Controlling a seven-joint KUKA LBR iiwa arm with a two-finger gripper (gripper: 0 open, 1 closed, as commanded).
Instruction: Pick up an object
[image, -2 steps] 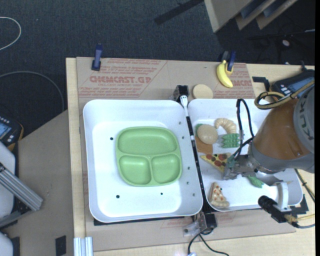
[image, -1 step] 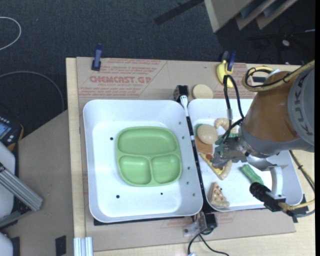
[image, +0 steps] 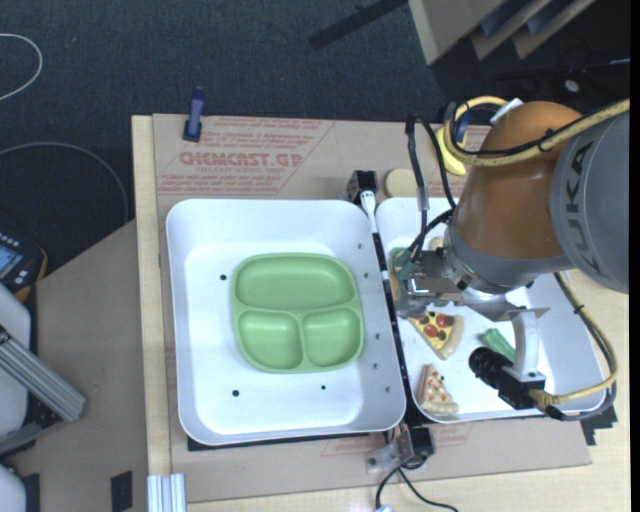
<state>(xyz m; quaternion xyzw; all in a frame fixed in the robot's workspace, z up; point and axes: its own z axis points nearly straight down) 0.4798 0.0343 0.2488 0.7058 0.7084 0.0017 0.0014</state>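
Camera view: arm (image: 530, 190) extended over right bin (image: 575, 345). Gripper (image: 420, 285) positioned near bin's left wall, above pizza slice (image: 438, 331); jaw state cannot be told. Second slice (image: 435, 391) nearby. Green tray (image: 297, 310) seated in left bin (image: 200, 330).

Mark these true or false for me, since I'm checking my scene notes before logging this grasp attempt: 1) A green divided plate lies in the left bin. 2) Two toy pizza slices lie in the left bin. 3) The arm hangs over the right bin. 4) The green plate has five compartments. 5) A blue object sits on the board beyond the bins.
1) True: the green divided plate lies in the left bin.
2) False: both pizza slices lie in the right bin.
3) True: the arm hangs over the right bin.
4) False: it has three compartments.
5) True: the blue object sits at the board's far left corner.
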